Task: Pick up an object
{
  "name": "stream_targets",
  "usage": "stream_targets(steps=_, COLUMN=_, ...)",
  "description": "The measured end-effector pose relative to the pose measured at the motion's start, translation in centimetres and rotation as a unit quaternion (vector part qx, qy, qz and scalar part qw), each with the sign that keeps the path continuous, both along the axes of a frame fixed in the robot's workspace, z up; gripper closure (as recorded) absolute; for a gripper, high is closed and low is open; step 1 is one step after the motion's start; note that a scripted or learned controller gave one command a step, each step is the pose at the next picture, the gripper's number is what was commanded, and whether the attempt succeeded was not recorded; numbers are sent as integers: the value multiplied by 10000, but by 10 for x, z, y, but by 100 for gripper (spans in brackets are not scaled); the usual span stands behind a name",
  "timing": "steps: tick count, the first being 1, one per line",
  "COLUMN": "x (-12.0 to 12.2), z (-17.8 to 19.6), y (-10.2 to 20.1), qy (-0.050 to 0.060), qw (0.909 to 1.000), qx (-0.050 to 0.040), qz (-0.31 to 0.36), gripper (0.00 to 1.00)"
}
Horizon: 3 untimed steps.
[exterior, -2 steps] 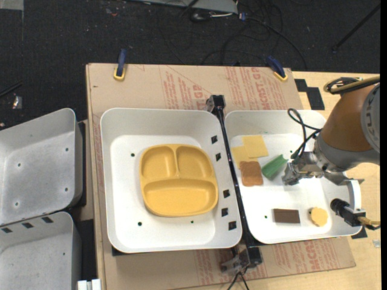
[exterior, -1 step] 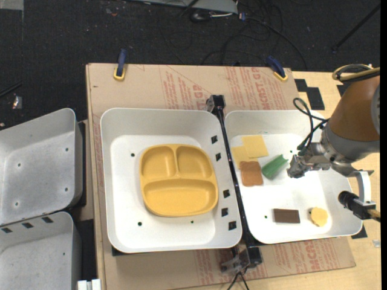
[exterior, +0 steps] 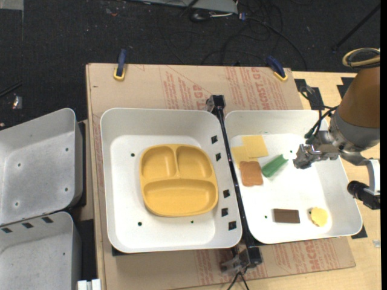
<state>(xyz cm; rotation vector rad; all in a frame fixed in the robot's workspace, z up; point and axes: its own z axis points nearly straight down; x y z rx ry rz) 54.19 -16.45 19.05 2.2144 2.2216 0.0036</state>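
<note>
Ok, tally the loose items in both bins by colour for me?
Yellow: 3, the tray, the square and the lump
Brown: 2, the slab and the dark block
Green: 1, the piece
Total: 6

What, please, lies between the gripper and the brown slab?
In the camera view, a green piece lies between the gripper and the brown slab.
</note>
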Motion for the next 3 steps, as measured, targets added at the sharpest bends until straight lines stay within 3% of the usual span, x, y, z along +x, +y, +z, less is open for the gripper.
stream_targets(steps=1, x=3, z=62, y=-5, qy=-1, qw=10000, qx=-2, qz=-1, gripper=100)
stream_targets(steps=2, x=4, z=83, y=-5, qy=9, qw=10000, qx=1, qz=-1, gripper=100)
stream_targets(steps=3, x=-11, z=73, y=40, qy=36, qw=10000, qx=16, qz=15, gripper=100)
